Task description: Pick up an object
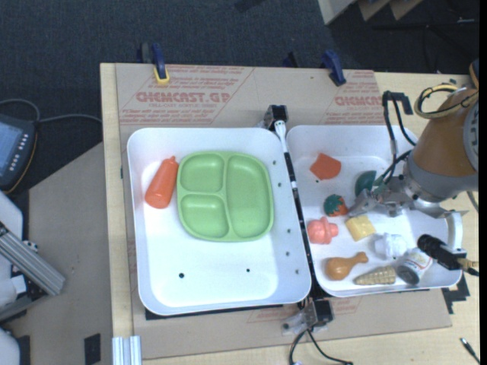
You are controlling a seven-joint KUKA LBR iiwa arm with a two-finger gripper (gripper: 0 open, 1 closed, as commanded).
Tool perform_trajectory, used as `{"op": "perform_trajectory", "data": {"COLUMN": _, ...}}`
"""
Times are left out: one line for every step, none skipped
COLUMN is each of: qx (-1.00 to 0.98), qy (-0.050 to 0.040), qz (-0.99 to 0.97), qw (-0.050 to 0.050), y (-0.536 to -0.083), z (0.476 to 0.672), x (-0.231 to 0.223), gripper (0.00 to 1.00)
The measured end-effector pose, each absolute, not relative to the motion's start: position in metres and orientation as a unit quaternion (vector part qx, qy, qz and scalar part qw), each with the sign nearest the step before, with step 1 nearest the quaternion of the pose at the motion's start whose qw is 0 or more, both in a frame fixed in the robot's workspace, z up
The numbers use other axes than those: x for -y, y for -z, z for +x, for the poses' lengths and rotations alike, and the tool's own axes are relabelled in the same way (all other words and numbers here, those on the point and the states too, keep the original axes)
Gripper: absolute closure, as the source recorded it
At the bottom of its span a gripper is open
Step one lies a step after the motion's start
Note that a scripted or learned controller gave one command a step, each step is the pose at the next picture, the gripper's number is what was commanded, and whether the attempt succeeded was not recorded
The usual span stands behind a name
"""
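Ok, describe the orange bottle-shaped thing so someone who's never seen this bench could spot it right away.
Find the left bin, the one holding the green divided tray. The orange bottle lies just left of that tray, near the bin's left wall, tilted slightly with its narrow end up. It is the only loose item there; all the other small toys sit in the right bin.

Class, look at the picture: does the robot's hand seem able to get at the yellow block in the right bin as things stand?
Probably yes. The yellow block lies uncovered just below the hand, with the pink toy and green toy beside it but not on top of it.
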State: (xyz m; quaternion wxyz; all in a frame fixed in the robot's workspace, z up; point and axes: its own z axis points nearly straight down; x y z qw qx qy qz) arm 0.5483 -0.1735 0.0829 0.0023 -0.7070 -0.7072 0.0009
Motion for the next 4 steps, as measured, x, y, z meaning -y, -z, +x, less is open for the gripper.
{"op": "perform_trajectory", "data": {"qx": 0.707, "qy": 0.0, "qz": -0.707, "qw": 0.0, "y": -0.095, "z": 0.549, "x": 0.174, "gripper": 1.0}}
{"op": "perform_trajectory", "data": {"qx": 0.707, "qy": 0.0011, "qz": -0.707, "qw": -0.003, "y": -0.159, "z": 0.549, "x": 0.175, "gripper": 1.0}}
{"op": "perform_trajectory", "data": {"qx": 0.708, "qy": 0.002, "qz": -0.707, "qw": -0.004, "y": -0.223, "z": 0.552, "x": 0.174, "gripper": 1.0}}
{"op": "perform_trajectory", "data": {"qx": 0.707, "qy": 0.0006, "qz": -0.707, "qw": -0.002, "y": -0.225, "z": 0.552, "x": 0.174, "gripper": 1.0}}
